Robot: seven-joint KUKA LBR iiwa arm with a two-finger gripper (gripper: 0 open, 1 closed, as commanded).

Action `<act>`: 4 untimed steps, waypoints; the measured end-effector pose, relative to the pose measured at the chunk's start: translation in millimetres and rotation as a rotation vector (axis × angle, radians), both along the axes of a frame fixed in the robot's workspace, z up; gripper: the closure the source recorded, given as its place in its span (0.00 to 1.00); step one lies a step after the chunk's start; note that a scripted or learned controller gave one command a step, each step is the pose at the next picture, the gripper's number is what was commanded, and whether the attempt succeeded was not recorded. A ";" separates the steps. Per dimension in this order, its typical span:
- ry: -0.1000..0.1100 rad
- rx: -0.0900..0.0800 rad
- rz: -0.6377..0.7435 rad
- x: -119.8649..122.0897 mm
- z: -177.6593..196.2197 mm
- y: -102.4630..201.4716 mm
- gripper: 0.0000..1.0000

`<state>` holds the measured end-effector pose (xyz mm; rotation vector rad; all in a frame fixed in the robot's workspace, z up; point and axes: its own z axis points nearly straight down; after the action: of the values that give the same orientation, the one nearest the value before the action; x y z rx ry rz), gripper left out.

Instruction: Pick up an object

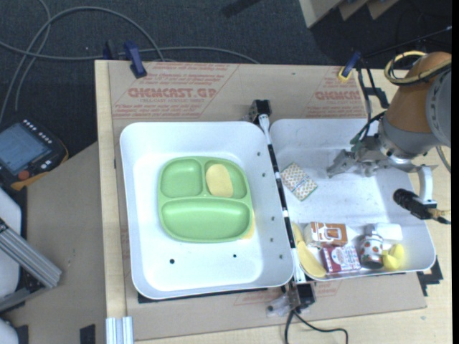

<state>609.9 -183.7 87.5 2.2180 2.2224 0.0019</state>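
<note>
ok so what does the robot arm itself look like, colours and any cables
The arm is grey and rounded, with an orange band above the wrist. Yellow and black cables loop over its top. The gripper is grey metal, with thin spread struts.

Grey arm (439,106), orange wrist band, dark cables, metallic, possibly multi-pronged end effector (356,162)

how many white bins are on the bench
2, side by side. The left bin holds a green divided plate. The right bin holds small packaged items along its near edge, with the gripper above it.
</note>
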 end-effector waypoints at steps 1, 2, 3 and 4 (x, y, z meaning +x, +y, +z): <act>-0.001 -0.001 -0.001 -36.7 126.9 7.0 0.00; 0.004 0.001 -0.002 -130.4 82.4 40.8 0.00; -0.016 -0.002 -0.003 -125.1 17.1 71.8 0.00; 0.001 -0.001 -0.002 -43.1 -2.7 -9.3 0.00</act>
<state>566.8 -193.0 84.8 2.2201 2.2202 -0.0011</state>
